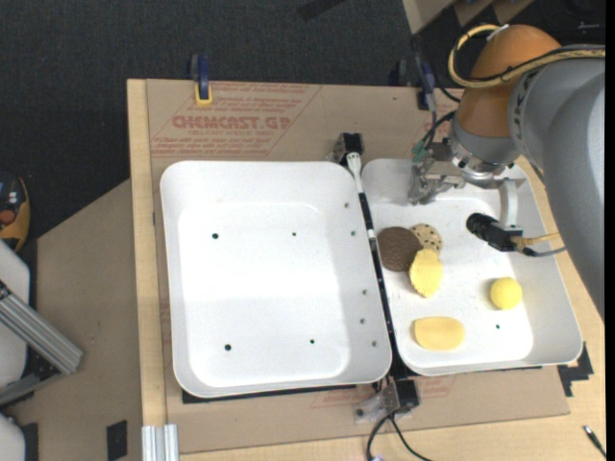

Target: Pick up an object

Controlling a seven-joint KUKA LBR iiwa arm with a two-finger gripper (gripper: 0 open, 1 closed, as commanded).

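Five items lie loose in the right-hand bin (550, 346): brown disc (396, 248), speckled biscuit (429, 235), three yellow lumps (426, 277). Gripper (426, 188) at the bin's far end, apart from them; open or closed cannot be told. Nothing lifted yet; whole pick remains.

arm (567, 133) cropped at right, cookie (429, 234) seemingly half-hidden

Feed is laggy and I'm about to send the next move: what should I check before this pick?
1. Objects in the right bin: ok, five lie there.
2. Gripper over that bin: ok, at its far end.
3. Gripper above a target: not ok, it sits beyond the speckled cookie.
4. Isolated target: ok, the yellow ball and yellow oval lie apart; the brown disc, cookie and yellow lump crowd together.
5. Gripper open: cannot tell.
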